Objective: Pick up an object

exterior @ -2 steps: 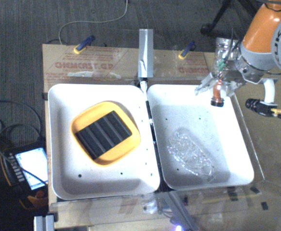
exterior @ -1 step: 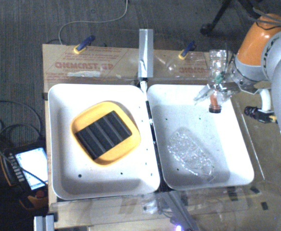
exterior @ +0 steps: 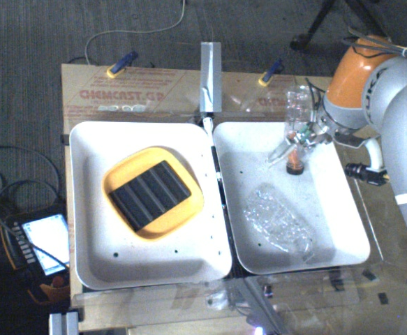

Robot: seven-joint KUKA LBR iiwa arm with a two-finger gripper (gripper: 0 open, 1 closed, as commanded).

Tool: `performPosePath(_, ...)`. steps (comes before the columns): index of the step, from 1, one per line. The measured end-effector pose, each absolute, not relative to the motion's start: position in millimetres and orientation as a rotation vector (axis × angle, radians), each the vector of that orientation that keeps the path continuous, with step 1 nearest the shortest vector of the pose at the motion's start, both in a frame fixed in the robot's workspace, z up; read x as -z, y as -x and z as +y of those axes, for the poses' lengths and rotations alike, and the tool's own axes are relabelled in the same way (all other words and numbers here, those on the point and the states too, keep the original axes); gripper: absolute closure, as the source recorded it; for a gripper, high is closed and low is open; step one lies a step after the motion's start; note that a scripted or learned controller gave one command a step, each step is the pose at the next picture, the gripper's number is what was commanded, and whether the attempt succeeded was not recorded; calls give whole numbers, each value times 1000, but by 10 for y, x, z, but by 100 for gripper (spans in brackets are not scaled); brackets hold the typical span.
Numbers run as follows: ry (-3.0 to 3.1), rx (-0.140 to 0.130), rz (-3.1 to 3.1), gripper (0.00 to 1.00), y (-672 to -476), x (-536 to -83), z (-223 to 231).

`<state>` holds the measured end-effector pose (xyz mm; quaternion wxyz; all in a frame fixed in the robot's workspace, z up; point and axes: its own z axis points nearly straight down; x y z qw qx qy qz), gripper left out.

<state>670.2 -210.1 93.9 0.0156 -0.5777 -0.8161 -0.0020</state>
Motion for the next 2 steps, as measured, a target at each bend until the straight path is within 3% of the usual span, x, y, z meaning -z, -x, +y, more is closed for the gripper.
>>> performPosePath(1, 1790, 0, -2534, 100, -6690, -1009, -2074)
performPosePath(2, 1790, 1, -2582, 100, -6690, -1916, -1580)
